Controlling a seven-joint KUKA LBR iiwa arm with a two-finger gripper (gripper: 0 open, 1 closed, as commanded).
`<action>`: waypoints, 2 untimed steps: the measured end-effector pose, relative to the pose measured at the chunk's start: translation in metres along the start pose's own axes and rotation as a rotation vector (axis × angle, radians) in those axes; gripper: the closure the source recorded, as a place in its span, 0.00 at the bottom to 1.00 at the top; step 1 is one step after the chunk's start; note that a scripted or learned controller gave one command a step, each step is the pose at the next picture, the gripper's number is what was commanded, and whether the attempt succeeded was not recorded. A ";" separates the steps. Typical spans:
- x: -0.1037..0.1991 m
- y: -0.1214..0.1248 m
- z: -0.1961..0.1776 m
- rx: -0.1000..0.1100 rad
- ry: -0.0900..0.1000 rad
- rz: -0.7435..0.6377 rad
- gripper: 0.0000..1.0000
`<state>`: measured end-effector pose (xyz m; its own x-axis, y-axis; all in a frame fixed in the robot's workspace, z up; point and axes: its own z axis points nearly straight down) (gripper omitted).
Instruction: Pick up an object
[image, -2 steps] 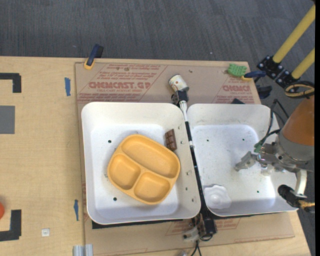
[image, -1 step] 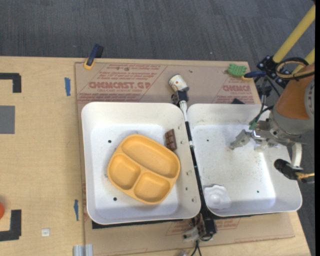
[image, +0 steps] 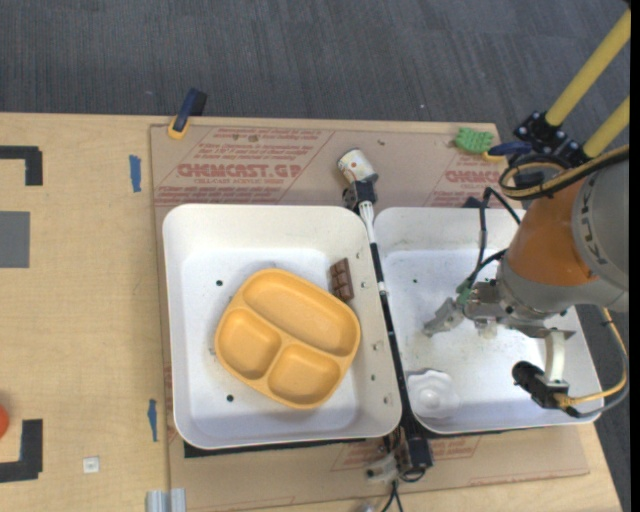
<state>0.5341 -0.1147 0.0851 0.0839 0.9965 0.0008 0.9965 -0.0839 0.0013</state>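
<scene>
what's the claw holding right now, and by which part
Cannot be told: the claw hangs over the right bin, with nothing clearly seen in it.

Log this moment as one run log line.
arm: over right bin | gripper: low in bin | yellow tray: left bin | white object: right bin, untouched

green clamp at board edge
</scene>
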 end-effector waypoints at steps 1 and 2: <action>0.009 -0.056 0.000 0.002 0.000 0.003 0.00; -0.057 -0.005 0.000 -0.001 -0.002 0.102 0.00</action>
<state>0.5245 -0.1712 0.0852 0.1848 0.9828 -0.0010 0.9828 -0.1848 0.0019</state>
